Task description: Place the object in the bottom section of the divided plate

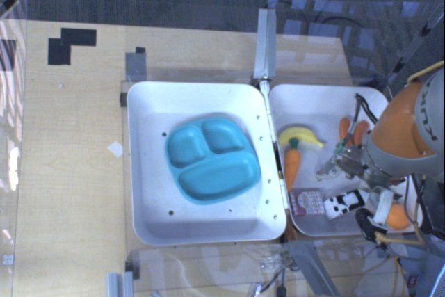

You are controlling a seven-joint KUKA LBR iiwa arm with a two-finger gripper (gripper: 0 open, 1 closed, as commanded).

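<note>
2 white bins sit side by side on the bench. The left bin (142, 149) holds a blue divided plate (212, 158), tilted a little, with 2 small sections at the top and 1 wide section at the bottom. All 3 sections are bare.

The right bin (313, 104) holds the toys. A banana (300, 135) lies near the bin's left wall, and a carrot (292, 165) stands just below it, its green top touching the banana. A small red-and-white carton (306, 203) lies at the bin's lower edge, with a black-and-white cow (345, 204) just beside it on the right. 2 small orange pieces (352, 129) lie near the top right, partly hidden by the arm (403, 129). An orange ball (397, 217) shows at the lower right.

The arm reaches over the right bin, and the gripper (345, 165) hangs in the middle of it, between the carrot and the cow. Whether it is open or closed, I cannot tell; nothing is seen in its grasp.
</note>
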